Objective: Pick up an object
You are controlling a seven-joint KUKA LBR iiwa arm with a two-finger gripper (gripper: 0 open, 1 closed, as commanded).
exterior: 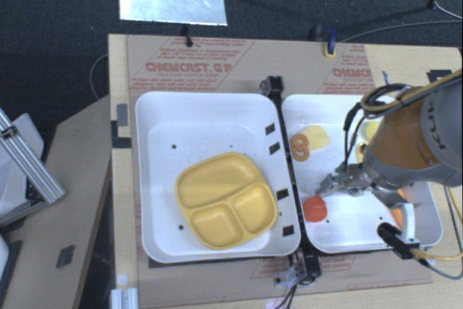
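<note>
End effector is down low in the right bin, lower right of the frame, hovering just above and right of a small red-orange object. Can't tell if it's released or clenched, too blurry tbh, and nothing's visibly gripped. Looks like the approach step imo, w/ that red thing the likely target. Next move prob needs a shift toward lower left and straight down onto it. Yellow divided tray sits in the left bin, pretzel-ish piece further up.
</note>
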